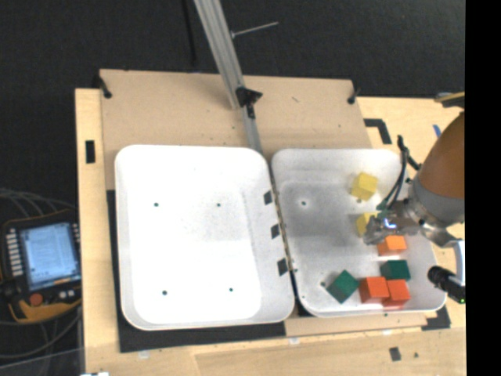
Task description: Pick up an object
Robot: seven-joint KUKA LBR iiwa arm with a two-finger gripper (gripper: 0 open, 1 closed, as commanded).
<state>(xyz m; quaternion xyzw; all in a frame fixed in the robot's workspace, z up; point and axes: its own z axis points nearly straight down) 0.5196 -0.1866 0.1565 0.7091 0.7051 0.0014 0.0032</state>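
Note:
The right white bin holds several small blocks. A yellow block lies near its back. A second yellow block sits right against my gripper, which is down low in the bin and partly hides it. Just in front of the gripper lies an orange block. Closer to the front are a dark green block, another green block and two orange blocks side by side. Nothing can be made out between the gripper's tips.
The left white bin adjoins the right one along a shared rim. A slanted metal rail rises behind the bins. A handheld screen unit rests off the bench at the left.

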